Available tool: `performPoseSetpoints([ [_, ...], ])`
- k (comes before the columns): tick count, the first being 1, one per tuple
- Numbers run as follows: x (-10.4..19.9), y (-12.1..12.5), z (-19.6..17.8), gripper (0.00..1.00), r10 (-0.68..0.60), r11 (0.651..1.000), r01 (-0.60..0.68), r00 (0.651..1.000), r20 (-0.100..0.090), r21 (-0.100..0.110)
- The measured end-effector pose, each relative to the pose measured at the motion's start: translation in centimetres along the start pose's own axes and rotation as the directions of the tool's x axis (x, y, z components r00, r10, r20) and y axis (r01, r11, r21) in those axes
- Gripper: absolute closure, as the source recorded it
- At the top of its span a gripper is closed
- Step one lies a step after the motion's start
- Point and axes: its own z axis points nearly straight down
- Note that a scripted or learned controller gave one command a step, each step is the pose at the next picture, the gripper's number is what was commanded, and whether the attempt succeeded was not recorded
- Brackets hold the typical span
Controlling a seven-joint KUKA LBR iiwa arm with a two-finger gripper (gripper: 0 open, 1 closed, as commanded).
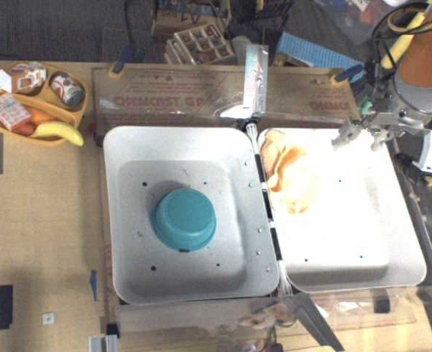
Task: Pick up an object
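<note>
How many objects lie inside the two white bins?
2. A teal bowl sits upside down in the left bin; a crumpled orange cloth lies at the right bin's left edge. The cloth could hide something.

A teal bowl [185, 218] sits mid-floor in the left bin [127, 152], open floor all around it. In the right bin [377, 262], an orange-yellow cloth [290, 174] crowds the dividing rims; elsewhere its floor lies open.
</note>
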Motion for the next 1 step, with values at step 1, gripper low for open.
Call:
performPoseSetpoints([
  [1,6.36,-1.83,7.93,0.0,-0.254,0.967,0.254,0.967,0.0,0.0],
])
